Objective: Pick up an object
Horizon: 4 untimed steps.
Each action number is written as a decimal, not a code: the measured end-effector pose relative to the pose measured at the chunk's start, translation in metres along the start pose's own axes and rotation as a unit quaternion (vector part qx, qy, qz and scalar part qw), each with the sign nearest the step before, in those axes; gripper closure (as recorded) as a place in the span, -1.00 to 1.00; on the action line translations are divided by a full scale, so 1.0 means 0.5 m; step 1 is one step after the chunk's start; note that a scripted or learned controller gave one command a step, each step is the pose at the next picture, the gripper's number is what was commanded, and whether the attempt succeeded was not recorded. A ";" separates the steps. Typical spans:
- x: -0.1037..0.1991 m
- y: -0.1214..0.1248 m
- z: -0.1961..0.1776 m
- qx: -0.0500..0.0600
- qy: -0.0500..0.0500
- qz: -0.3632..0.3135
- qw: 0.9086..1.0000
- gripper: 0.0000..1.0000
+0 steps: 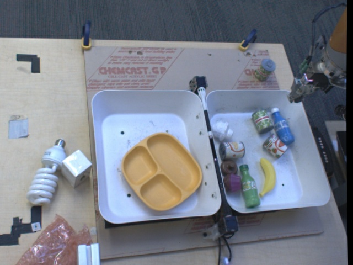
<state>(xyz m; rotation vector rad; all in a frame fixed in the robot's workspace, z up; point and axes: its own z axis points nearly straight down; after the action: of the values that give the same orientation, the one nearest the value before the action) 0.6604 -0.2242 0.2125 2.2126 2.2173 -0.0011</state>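
I'm seeing the gripper (pixel 298 90) hanging at the far right, just over the upper right corner of the right bin (pixel 309 195); can't tell if it's open or closed, too small and blurry. Nothing visible in its grasp.

The desk (pixel 44 109) is pale wood w/ a cardboard sheet (pixel 138 65) lying under both bins, blue clamps (pixel 86 35) pinning its top edge. Dark grey carpet is running behind. On the desk left of the bins: a spiral light bulb (pixel 45 175) touching a small white cube (pixel 76 167), and a crinkly red bag (pixel 52 242) near the bottom. A small jar (pixel 265 69) is sitting on the cardboard above the right bin.

Left bin (pixel 105 203) is carrying a yellow divided plate (pixel 160 171).

Right bin is holding the pickable stuff: a white crumpled item (pixel 222 130), a can (pixel 231 150), a brown ring-shaped piece (pixel 228 168), a purple item (pixel 232 183), a green bottle (pixel 249 186), a banana (pixel 267 176) beside it, a green can (pixel 262 121), a blue bottle (pixel 282 126) and a small red-white can (pixel 274 147).
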 end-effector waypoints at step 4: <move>0.084 -0.003 0.218 0.002 0.002 0.001 1.000 1.00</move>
<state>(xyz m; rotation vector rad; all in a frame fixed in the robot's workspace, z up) 0.6595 -0.1830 0.1031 2.2184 2.2200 0.0003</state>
